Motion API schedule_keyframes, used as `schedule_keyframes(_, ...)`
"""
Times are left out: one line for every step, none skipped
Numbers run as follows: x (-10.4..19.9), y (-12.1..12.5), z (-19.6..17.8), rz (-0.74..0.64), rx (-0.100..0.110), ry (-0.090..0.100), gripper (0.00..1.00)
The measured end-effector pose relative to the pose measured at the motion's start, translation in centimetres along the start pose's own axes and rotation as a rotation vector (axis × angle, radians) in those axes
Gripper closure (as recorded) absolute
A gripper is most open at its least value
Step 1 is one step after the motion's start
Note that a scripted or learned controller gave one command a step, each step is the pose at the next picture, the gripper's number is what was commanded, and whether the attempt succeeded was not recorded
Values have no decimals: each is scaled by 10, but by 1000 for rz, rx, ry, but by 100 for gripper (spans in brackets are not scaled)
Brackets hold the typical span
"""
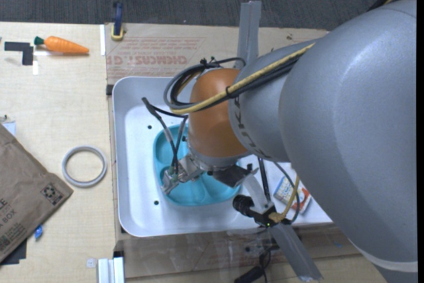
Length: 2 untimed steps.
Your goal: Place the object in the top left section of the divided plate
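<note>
Grey and bulky, the arm (344,129) fills the right side of the camera view nearest the lens, its orange band (211,117) sitting just above the wrist and black and yellow cables looping around it. Below the band the gripper (173,177) reaches down over the divided plate (165,149), a blue dish lying in the white bin (132,209); the metal fingertips sit low over the plate's left part, close to or touching its surface. Whether the fingers are parted or closed cannot be told, since the wrist and cables hide most of them, and no object can be made out between them. The wrist also covers most of the plate, so its dividers and sections cannot be made out.

At the bin's lower right, partly under the arm, lies a small item with red and yellow print (291,194). Outside the bin, on the wooden bench (59,109), a roll of tape (84,165) lies to the left, well apart from the bin. A toy carrot (61,45) rests near the bench's far left edge, and a brown cardboard box (26,199) lies tilted at the left.
</note>
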<state>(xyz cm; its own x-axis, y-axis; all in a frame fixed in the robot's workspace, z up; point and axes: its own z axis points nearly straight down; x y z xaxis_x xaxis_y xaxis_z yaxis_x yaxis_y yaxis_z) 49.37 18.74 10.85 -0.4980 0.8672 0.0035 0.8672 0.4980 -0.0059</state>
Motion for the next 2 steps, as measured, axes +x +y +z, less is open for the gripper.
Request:
schedule_keyframes(-15, 1, 2, 143, -21, 22, 0)
schedule_keyframes(-24, -3, -5, 153, -15, 8, 100)
